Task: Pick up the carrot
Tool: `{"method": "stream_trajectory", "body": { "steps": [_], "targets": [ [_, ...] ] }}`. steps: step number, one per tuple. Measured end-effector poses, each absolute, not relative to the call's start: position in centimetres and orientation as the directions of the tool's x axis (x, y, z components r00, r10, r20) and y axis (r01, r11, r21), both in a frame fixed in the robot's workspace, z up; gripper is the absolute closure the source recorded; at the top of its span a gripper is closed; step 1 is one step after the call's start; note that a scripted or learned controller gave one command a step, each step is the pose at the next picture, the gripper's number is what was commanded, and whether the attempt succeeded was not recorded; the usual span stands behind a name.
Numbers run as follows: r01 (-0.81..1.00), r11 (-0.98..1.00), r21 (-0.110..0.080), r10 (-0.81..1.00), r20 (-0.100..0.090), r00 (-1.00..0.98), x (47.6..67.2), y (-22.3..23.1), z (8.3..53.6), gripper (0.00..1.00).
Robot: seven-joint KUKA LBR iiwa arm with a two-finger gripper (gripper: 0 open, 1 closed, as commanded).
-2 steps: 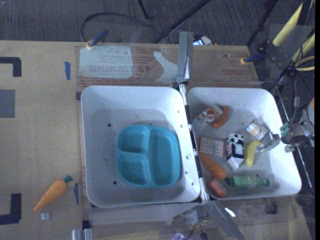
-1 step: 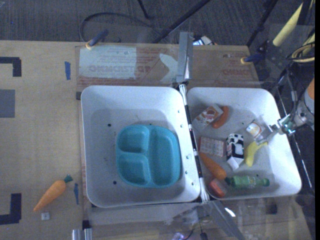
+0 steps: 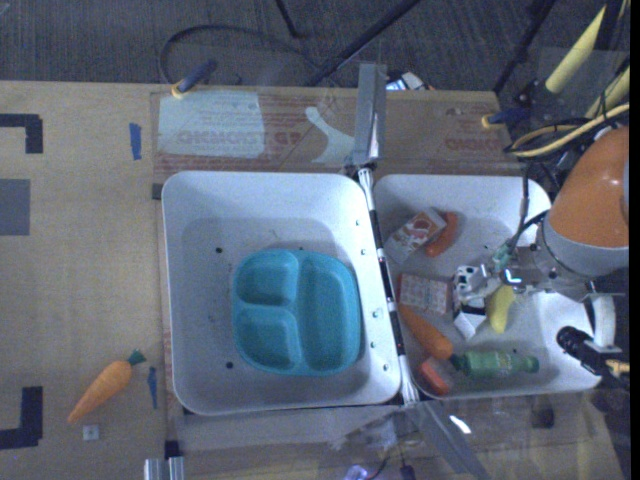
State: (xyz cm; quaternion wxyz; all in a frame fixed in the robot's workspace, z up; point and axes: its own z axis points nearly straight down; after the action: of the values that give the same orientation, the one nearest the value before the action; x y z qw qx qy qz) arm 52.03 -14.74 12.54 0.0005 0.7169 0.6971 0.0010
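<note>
I took the gripper (image 3: 480,282) as my mark for everything. The bench (image 3: 80,268) ran far off to its view-left, and the right bin (image 3: 520,200) lay under it, with the left bin (image 3: 190,218) just beyond the shared wall. The arm (image 3: 590,208) came in from view-right, and I could not tell whether the gripper was apart or together.

The carrot (image 3: 427,334) I meant to take lay near the gripper, down and to view-left, flat on the bin floor close to the shared wall. Its long axis ran from upper left to lower right in view.

Room looked tight: a green bottle (image 3: 495,363) lay below the gripper just beside the carrot's lower end, a printed card (image 3: 423,293) touched its upper end, and a yellow piece (image 3: 499,310) sat right under the gripper.

A second carrot (image 3: 100,389) lay well apart, out on the bench past the left bin, which I judged out of reach.
</note>
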Motion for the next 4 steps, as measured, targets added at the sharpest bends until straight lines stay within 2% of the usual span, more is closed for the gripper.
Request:
{"method": "stream_trajectory", "body": {
  "steps": [1,2,3,4],
  "targets": [
    [0.979,-0.202,0.0,0.979,-0.002,0.202,63.2,-15.6,19.1,0.0],
    [0.996,0.093,0.002,0.996,-0.001,-0.093,62.3,-13.3,10.8,0.0],
    [0.943,0.334,-0.004,0.942,-0.025,-0.334,64.4,-13.0,10.7,0.0],
    [0.757,0.654,-0.016,0.757,0.008,-0.654,66.3,-15.1,8.7,0.0]
  ]
}}
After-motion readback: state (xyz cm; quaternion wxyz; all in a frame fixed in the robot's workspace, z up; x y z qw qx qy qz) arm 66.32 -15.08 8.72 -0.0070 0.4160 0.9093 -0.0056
